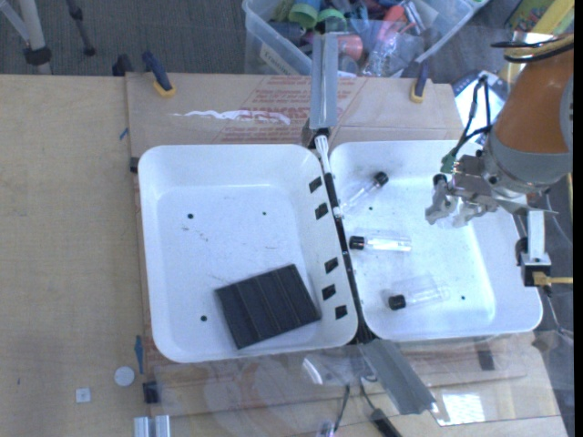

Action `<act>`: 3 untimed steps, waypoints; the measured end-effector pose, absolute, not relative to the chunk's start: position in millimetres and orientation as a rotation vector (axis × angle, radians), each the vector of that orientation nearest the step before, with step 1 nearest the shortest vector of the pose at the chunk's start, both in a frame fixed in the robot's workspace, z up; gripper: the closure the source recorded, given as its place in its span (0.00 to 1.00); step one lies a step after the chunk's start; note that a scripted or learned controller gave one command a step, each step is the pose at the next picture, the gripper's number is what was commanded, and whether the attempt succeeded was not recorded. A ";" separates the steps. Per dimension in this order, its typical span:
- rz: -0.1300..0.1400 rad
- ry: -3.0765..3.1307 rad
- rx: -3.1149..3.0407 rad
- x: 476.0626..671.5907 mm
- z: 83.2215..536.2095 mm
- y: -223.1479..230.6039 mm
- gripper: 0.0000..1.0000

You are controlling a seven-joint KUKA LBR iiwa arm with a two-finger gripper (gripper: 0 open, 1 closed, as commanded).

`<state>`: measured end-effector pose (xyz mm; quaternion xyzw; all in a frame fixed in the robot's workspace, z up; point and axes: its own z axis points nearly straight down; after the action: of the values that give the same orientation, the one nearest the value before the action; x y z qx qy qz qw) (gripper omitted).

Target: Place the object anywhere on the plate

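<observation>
The arm hung over the right bin (510,321), its jaws (448,206) too blurred to tell their state, and nothing showed between them. This looked like the reach-to-grasp step. Three clear vials lay below: one (363,190) by the divider, one (381,242) mid-bin, one (414,294) nearer the front. The dark plate (266,304) waited in the left bin (150,244). Next called for a descent and a carry across. Wooden tabletop (55,244); a toy-filled tub (364,16) behind.

We see a wooden bench (64,244) carrying two white bins touching side by side: left bin (182,176) and right bin (510,312), the right one under the fingers. A brown cardboard sheet (237,107) lies beneath both, past the fingers' far side. Small round bits (124,376) sit near the bench's front edge.
</observation>
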<state>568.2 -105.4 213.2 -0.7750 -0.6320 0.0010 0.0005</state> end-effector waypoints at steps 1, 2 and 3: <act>0.005 -1.757 -2.598 540.9 183.7 -65.1 1.00; 0.001 -1.932 -2.476 549.8 210.5 54.9 1.00; 0.002 -1.535 -2.741 562.9 234.8 138.1 1.00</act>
<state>562.9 138.1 234.8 -0.8725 -0.4886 0.0008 0.0001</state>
